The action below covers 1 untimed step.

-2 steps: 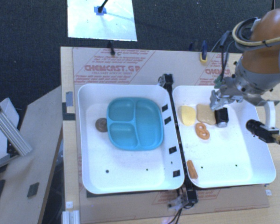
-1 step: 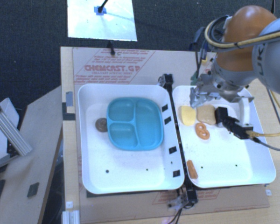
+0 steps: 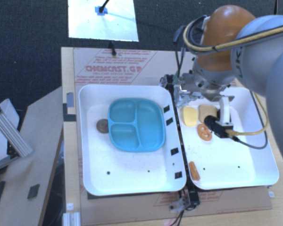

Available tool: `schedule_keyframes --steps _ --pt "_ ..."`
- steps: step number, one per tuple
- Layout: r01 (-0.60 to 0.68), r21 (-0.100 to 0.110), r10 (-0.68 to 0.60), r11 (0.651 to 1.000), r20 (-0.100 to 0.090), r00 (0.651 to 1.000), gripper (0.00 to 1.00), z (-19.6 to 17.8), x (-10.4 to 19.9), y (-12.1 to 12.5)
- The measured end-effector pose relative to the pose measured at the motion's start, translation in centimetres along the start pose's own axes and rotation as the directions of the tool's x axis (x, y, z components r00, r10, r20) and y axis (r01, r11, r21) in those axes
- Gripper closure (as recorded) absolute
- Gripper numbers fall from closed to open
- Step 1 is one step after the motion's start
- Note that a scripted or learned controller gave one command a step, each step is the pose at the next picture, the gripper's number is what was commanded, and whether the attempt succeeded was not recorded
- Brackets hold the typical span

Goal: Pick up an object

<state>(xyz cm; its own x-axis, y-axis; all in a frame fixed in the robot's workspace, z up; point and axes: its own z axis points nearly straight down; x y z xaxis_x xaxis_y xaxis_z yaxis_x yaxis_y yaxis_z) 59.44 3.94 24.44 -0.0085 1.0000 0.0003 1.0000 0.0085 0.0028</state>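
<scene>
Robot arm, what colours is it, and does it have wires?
The arm is smooth, rounded grey with a shiny orange band above the wrist. Yellow and black cables loop around it. The gripper is silvery metal.

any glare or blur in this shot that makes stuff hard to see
Camera view: the pale sheet at the top is blown out by glare; the arm's grey link at the right edge looks soft; the blue plate and the orange piece are fairly sharp, with a faint shadow below the plate in the left bin.
</scene>
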Motion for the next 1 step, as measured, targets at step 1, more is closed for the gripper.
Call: schedule_keyframes --steps 1 --pt "0.001 0.000 -0.001 1.000 -0.001 1.000 1.00 1.80 5.16 2.57"
